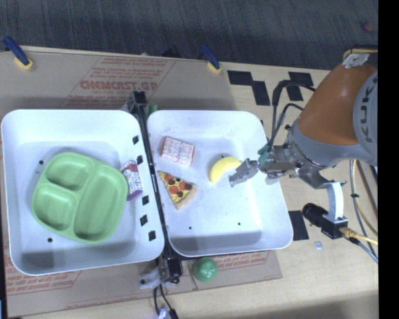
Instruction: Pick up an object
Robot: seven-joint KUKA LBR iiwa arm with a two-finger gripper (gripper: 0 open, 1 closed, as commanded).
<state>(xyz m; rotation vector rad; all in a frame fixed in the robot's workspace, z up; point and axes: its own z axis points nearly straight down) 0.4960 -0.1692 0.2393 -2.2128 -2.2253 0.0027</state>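
a round green ball (204, 268) sits on the cardboard at the bench's near edge, just outside the right bin (266, 234). in the left bin (16, 244), a smooth pale-green plastic tray (80, 197) with three compartments fills the middle, and a small crinkled wrapper (132, 179) with unreadable print lies against that bin's right wall. in the right bin, a toy pizza slice (177, 188) with red toppings lies near the left wall, a curved yellow banana (223, 168) sits at mid-bin, and a flat pink-and-white checked packet (177, 151) lies toward the far left corner. the gripper (243, 172) hangs just beside the banana's right end; whether its fingers are spread or closed cannot be told. red print on the far cardboard sheet (120, 78) reads "chemcast gp".
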